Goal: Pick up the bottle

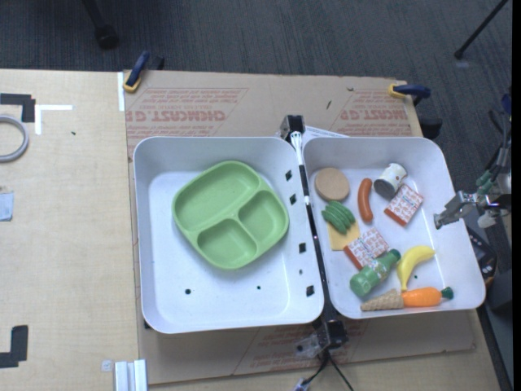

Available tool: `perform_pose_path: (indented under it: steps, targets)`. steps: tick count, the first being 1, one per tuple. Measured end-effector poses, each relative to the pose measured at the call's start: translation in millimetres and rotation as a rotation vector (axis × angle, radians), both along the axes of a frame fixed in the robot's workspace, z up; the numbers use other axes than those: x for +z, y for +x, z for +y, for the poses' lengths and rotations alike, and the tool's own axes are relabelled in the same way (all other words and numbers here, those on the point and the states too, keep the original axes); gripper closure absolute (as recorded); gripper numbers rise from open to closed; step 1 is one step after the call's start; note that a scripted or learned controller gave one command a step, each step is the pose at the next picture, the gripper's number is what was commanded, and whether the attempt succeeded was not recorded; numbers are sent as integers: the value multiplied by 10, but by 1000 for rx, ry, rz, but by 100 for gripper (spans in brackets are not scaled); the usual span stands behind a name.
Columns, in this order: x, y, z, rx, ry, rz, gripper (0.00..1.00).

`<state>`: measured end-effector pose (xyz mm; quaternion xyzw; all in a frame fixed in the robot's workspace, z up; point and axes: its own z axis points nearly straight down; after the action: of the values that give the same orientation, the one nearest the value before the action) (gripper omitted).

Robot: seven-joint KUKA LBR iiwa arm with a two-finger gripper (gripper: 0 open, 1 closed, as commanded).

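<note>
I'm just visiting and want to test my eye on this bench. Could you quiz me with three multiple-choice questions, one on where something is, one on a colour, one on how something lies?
1. Where is the divided plate?
A. in the left bin
B. in the right bin
C. on the cardboard

2. What colour is the bottle?
A. red
B. green
C. blue

3. How is the bottle placed?
A. standing upright
B. held between the gripper's fingers
C. lying on its side in the right bin

Answers:
1. A, the plate sits alone in the left bin.
2. B, its body is green, beside the yellow banana.
3. C, it lies flat among the toy food in the right bin, while the gripper is apart from it at that bin's right rim.
</note>
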<state>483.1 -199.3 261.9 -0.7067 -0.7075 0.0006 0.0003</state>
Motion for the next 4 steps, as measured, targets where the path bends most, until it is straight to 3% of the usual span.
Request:
perform_pose_path:
  steps: [1, 2, 3, 4]
  targets:
    - [93, 5, -2, 1, -1, 0, 100]
    - [-216, -57, 713, -80, 0, 1, 100]
    - [-482, -59, 1728, 111, 0, 2, 100]
    - [-704, -57, 2275, -51, 0, 2, 100]
